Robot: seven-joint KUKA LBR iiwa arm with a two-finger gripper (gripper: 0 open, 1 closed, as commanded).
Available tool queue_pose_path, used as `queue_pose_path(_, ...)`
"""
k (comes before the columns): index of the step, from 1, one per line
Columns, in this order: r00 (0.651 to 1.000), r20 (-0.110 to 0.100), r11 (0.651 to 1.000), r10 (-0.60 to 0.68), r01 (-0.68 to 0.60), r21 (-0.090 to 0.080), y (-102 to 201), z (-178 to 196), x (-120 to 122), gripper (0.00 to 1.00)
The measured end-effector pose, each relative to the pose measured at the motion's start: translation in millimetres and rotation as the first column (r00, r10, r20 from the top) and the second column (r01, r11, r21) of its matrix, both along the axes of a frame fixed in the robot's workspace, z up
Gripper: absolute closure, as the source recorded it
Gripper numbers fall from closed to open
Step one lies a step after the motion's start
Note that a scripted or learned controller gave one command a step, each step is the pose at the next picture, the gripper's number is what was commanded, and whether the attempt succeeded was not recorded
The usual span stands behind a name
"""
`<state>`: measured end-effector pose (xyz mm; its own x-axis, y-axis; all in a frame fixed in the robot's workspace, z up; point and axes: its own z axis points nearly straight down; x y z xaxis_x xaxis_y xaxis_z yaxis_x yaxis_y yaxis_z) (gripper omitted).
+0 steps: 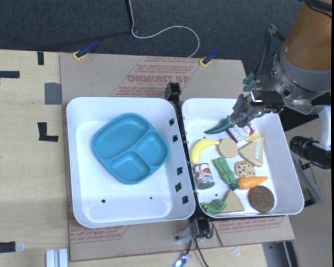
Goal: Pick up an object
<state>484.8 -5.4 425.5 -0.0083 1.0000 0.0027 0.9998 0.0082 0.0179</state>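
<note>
Cardboard covers the bench, and on it two white bins sit side by side: the left bin (78, 166) holds a blue divided plate (131, 147), the right bin (294, 174) a heap of toy food. The gripper (240, 117) is lowered over the heap's far end, seemingly pinching a dark green pod (218, 128), though blur leaves the jaws' state uncertain. A banana (203, 147) lies just beside, and open floor is left along the far wall.

We see even, soft overhead light, faint shadows inside the bins (78, 115), mild overall blur, no glare.
</note>
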Motion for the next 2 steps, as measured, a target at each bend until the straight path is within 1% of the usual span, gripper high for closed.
queue_pose_path(1, 1.0, -0.014, 1.0, -0.002, 0.002, -0.002, 45.9, 40.4, -0.8, 1.0)
queue_pose_path(2, 1.0, -0.018, 1.0, -0.003, 0.003, -0.002, 87.9, 51.8, -1.1, 1.0)
